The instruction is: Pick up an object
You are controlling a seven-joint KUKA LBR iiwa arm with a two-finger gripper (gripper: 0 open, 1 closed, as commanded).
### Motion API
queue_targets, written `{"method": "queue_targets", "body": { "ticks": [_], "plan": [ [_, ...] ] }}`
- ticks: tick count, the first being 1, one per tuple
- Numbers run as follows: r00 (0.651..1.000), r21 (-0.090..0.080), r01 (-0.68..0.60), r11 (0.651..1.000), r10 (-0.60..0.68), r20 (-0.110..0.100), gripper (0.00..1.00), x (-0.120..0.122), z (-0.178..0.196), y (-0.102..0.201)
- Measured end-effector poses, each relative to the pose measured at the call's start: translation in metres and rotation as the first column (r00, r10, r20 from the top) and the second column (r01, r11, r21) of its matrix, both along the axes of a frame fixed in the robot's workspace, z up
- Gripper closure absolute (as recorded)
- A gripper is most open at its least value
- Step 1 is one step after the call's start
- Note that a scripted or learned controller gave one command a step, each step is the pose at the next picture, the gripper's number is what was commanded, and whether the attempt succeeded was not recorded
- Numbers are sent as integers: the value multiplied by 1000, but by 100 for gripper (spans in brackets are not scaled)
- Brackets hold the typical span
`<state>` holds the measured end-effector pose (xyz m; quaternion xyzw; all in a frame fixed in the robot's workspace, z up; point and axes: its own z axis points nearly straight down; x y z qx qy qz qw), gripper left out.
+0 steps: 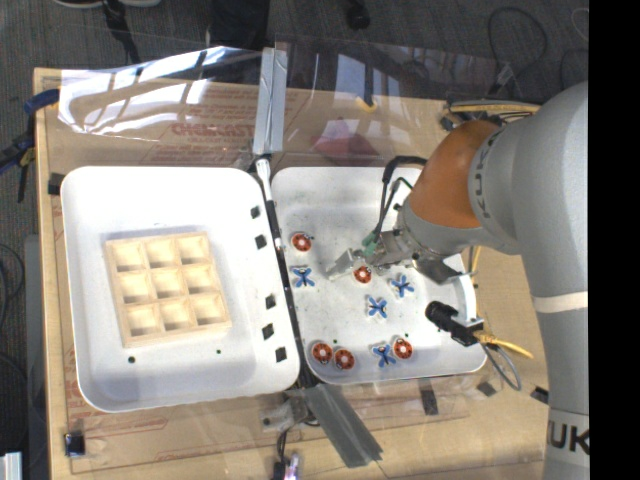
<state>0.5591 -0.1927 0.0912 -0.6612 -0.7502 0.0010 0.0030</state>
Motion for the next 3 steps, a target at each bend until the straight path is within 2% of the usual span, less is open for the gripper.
{"method": "queue_targets", "body": {
  "ticks": [1, 2, 3],
  "plan": [
    [1000, 0, 0, 1000, 0, 1, 0, 0, 0, 0],
    [1000, 1, -5, 1000, 5, -2, 100, 1, 10, 1],
    [1000, -2, -23, 1000, 23, 5, 100, 50, 96, 24]
  ]
}}
